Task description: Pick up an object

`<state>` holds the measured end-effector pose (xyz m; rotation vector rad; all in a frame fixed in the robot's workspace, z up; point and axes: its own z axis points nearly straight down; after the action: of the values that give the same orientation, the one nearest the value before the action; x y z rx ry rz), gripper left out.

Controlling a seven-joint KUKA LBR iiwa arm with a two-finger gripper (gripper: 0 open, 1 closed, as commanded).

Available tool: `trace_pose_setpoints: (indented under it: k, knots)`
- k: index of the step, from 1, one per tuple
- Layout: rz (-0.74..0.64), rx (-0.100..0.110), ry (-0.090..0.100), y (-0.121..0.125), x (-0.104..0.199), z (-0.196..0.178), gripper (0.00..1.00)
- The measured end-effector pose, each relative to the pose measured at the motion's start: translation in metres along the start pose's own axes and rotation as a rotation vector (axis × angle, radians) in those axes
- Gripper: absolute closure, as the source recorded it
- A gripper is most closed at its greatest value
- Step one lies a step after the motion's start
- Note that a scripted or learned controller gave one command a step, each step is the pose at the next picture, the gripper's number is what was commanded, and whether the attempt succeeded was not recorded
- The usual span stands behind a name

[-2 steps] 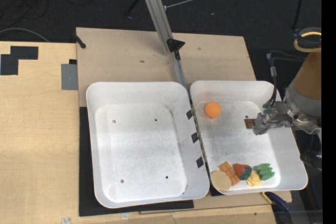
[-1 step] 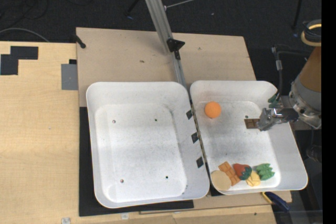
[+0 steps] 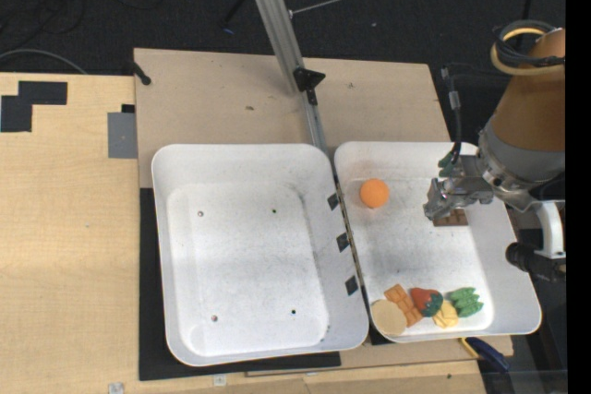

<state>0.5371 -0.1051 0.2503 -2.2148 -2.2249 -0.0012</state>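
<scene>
Nearest camera, along front edge of right bin (image 3: 517, 314): cluster of small items packed together, touching — tan disc (image 3: 389, 318), orange piece (image 3: 403, 301), red piece (image 3: 426, 299), yellow piece (image 3: 446, 316), green piece (image 3: 465, 301). Left bin (image 3: 175, 198) alongside, its rim touching right bin's. Farther back in right bin: orange ball (image 3: 374, 193) alone near left wall, well apart from cluster. Gripper (image 3: 450, 213) low over right bin, right of ball; small brown thing at its tip, too small to name; whether gripper is released or clenched — cannot tell. Grey arm (image 3: 526, 120) entering from right. Behind bins: slanted aluminium rail (image 3: 275, 14).
</scene>
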Motion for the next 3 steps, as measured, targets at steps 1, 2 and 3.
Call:
trace_pose_setpoints:
  k: [1, 2, 3]
  knots:
    - [0.001, 0.001, 0.000, 0.009, 0.041, 0.003, 1.00]
    - [0.001, 0.001, 0.000, 0.029, 0.086, 0.001, 1.00]
    - [0.001, 0.004, 0.000, 0.037, 0.134, 0.017, 1.00]
